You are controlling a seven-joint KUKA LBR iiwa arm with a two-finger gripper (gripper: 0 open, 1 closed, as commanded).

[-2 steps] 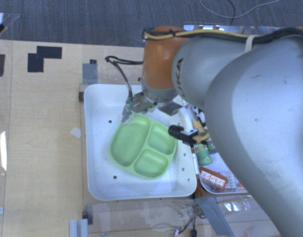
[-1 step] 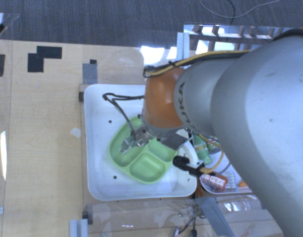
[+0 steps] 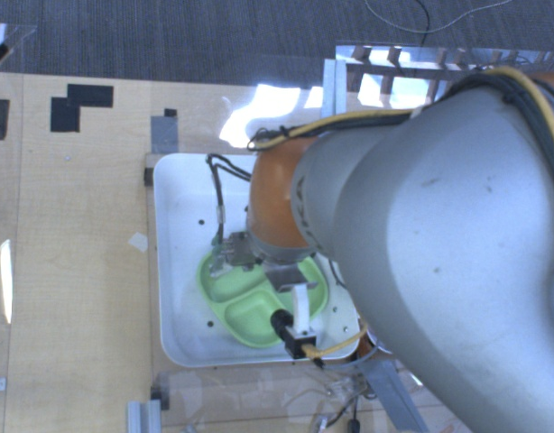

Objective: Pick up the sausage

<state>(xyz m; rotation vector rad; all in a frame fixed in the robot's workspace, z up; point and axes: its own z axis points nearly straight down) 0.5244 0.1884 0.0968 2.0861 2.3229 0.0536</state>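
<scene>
The gripper (image 3: pixel 259 262) hangs low over a green divided tray (image 3: pixel 245 318) in the left white bin (image 3: pixel 178 242). No sausage can be made out; the arm covers what lies beneath.

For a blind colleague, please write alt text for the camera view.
A large grey arm with an orange band reaches from the right over a white bin, hiding much of it. Under its wrist lies a green divided tray. The bin sits on a pale wooden bench.
</scene>
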